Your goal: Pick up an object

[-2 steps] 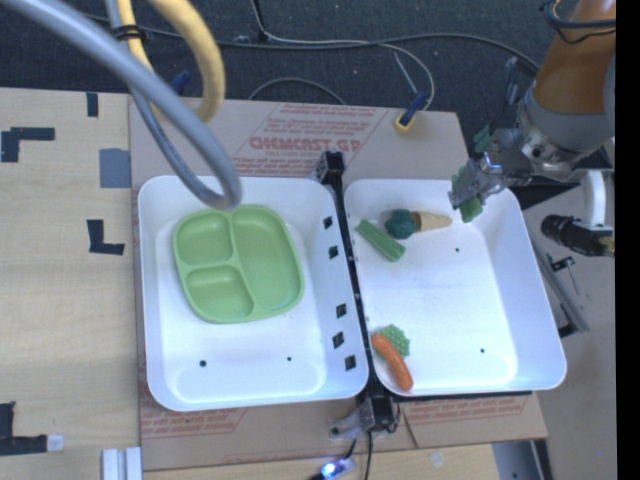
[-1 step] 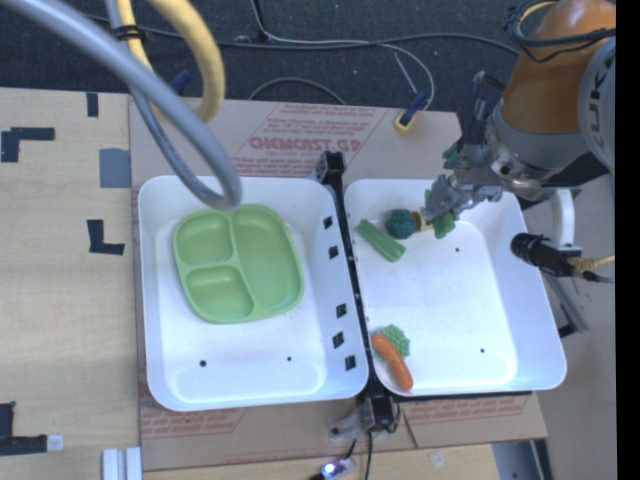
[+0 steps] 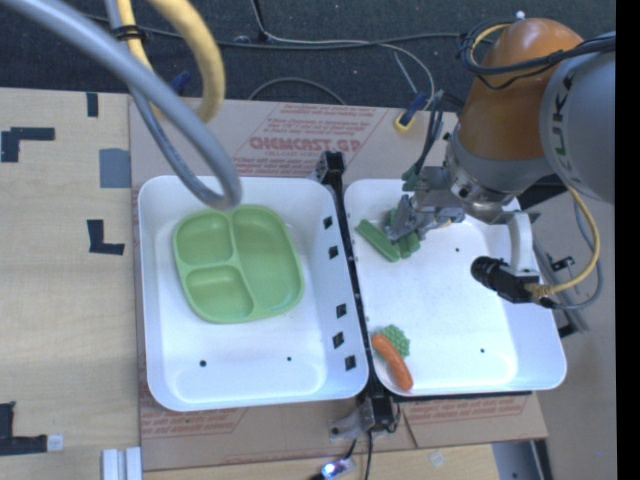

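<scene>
Camera view, arm: the grey arm with its orange band reaches in from the right and hangs over the upper part of the right bin.
Camera view, gripper: the gripper points down and left, low over the bin floor near the bin's upper left corner.
Camera view, jaws: they sit right at the green flat piece; whether they are released or clenched on it cannot be told from this angle.
Camera view, green flat piece: a green flat piece lies tilted on the floor of the right bin, its right end under the gripper's tip, its left end near the divider between the bins.
Camera view, carrot: an orange toy carrot with a green leafy top lies in the lower left part of the right bin, well apart from the gripper.
Camera view, right bin: the white right bin carries the green piece and the carrot.
Camera view, left bin: the white left bin holds a green divided plate with three compartments, set in its upper half.
Camera view, hoses: a grey hose and a yellow hose cross above the left bin from the top left.
Camera view, counter: the counter is wood-toned with black marks, and a cardboard sheet with red print lies under both bins.
</scene>
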Available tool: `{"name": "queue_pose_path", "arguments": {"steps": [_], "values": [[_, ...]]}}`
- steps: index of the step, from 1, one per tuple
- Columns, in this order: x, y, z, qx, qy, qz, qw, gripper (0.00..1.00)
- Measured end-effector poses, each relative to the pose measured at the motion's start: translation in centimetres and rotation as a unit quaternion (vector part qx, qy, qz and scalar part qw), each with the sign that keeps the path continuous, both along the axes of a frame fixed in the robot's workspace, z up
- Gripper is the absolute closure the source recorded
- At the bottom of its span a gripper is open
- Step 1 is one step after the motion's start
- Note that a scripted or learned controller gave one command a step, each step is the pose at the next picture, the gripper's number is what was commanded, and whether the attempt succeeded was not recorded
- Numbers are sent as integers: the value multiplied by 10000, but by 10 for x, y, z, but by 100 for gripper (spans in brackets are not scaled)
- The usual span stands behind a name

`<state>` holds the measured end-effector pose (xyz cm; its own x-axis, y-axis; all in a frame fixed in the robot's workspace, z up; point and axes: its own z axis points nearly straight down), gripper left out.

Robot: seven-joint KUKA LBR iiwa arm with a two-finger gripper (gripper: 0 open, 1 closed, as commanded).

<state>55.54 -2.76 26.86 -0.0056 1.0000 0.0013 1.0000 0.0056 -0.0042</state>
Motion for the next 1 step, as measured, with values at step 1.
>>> {"name": "queue_pose_path", "arguments": {"steps": [1], "values": [[-13,52,-20,-1,3,1,10000,100]]}}
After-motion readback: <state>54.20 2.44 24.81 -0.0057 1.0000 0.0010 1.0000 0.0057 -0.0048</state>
